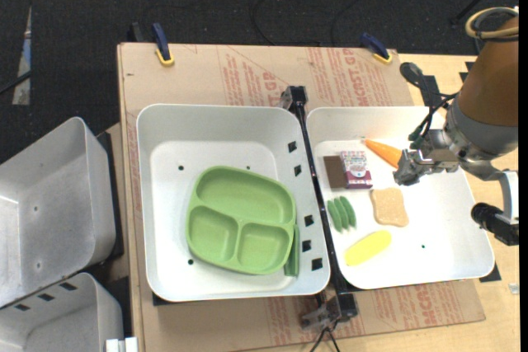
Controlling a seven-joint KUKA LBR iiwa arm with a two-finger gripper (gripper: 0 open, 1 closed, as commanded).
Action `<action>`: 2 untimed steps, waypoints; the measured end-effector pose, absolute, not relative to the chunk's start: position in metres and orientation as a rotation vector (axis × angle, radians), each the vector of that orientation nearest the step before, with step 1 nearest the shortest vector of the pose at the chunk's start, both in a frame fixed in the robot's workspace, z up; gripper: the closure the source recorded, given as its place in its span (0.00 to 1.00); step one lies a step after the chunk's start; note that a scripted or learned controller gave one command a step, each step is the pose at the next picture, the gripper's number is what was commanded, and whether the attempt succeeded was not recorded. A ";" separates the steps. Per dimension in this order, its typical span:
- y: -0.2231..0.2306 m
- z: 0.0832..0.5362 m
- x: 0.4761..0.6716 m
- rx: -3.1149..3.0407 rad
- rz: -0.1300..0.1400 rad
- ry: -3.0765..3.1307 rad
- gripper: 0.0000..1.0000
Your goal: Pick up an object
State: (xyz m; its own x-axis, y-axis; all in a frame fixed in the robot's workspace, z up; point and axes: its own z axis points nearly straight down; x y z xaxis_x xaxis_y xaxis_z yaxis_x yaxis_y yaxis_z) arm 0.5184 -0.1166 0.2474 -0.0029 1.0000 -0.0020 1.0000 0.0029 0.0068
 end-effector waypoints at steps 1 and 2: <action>-0.117 0.284 0.520 2.214 0.004 2.222 1.00; -0.081 0.271 0.544 2.213 0.001 2.227 1.00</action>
